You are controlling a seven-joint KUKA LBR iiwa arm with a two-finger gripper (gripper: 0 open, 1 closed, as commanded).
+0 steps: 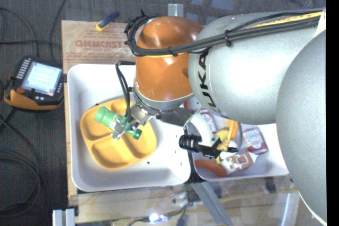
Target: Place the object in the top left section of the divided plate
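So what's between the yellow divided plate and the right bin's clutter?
In the camera view, bare white floor of the left bin, then the bins' adjoining rims, separate the yellow divided plate from the clutter in the right bin.

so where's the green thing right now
The green object lies over the top left section of the yellow divided plate in the left bin, at the gripper.

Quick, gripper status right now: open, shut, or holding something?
Gripper: shut on the green object, over the yellow divided plate.
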